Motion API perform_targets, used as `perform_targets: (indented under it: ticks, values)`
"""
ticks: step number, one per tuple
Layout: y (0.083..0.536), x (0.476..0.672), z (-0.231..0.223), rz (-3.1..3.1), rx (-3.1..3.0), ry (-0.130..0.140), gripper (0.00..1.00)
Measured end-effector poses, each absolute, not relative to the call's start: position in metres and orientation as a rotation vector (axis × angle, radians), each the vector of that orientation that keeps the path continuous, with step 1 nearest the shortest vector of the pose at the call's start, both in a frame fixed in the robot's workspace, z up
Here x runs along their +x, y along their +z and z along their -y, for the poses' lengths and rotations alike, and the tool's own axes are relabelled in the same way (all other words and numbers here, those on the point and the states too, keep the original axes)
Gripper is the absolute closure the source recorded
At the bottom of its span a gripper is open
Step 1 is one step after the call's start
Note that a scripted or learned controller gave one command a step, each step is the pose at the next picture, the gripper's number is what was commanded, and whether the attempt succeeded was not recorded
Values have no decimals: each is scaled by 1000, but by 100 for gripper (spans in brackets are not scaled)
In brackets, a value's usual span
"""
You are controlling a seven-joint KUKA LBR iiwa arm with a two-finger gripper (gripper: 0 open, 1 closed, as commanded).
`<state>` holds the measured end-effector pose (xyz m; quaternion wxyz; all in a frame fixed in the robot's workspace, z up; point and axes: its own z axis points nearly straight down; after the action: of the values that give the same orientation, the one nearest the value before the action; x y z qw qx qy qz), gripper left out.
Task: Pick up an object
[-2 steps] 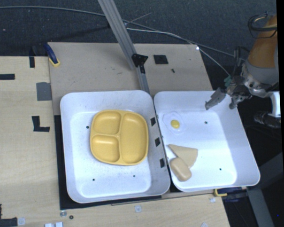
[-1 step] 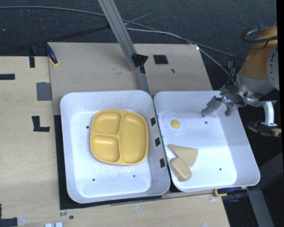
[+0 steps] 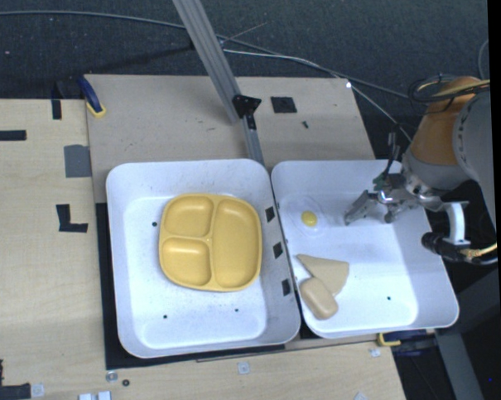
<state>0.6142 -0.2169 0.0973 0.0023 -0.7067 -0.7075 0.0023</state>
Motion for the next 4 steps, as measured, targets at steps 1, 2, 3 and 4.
perform_targets:
  ticks: [1, 2, 3, 4]
  values:
    - [111, 616, 217, 2224, -2219, 3, 100]
    - [154, 616, 216, 2225, -2222, -3, 100]
    - [217, 618, 213, 2227, -2222, -4, 100]
    - [263, 616, 218, 2226, -2222, -3, 100]
